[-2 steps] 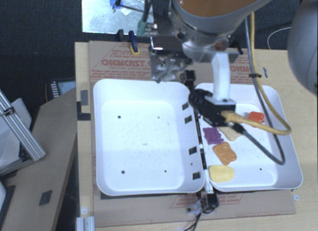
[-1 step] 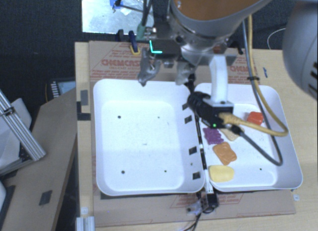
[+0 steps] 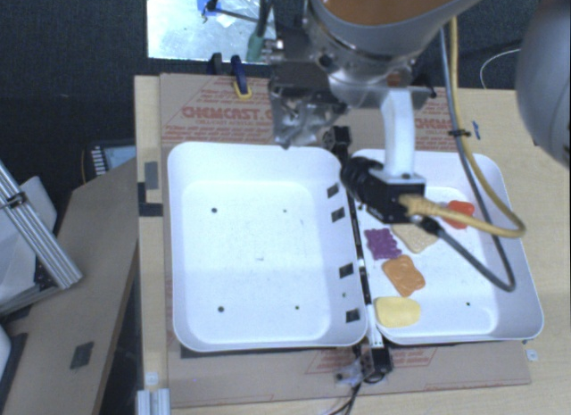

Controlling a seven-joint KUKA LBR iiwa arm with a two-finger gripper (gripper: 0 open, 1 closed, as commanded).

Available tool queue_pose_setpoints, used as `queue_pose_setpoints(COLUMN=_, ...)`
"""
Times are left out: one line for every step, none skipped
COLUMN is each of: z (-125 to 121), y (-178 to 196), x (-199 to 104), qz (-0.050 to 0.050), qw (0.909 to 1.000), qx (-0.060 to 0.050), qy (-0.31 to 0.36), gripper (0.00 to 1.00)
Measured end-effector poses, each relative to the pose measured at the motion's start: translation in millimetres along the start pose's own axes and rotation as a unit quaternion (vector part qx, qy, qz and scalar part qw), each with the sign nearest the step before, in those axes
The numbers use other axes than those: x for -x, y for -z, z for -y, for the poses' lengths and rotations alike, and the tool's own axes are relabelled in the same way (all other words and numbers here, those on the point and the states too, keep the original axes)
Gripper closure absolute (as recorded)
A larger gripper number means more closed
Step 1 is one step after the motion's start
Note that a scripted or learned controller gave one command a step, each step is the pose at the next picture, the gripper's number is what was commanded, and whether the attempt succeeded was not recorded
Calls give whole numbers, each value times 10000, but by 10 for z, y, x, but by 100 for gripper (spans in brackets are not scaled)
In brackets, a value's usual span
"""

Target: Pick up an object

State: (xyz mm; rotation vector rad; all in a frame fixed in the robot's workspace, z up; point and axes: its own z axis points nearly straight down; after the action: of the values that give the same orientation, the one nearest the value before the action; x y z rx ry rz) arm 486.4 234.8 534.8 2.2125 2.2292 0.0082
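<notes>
Camera view: gripper (image 3: 302,129) sits above the far rim of the left bin (image 3: 187,226).
Gripper state: cannot tell whether it is open, closed or loaded.
Objects: purple piece (image 3: 382,243), orange piece (image 3: 403,275) and yellow piece (image 3: 397,311) lie in a row along the near-left side of the right bin (image 3: 500,302).
Other objects: tan piece (image 3: 416,237) lies just beside the purple piece; red piece (image 3: 459,212) lies farther right.

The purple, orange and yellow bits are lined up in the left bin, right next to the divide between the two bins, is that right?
Not quite. The camera view shows the purple bit, orange bit and yellow bit lined up in the right bin, not the left bin. They do sit right next to the divide between the two bins.
</notes>
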Motion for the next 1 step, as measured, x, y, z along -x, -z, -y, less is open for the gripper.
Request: queue_pose_setpoints(z=0, y=-5, x=0, qz=2, qw=10000, qx=-5, qy=4, gripper=0)
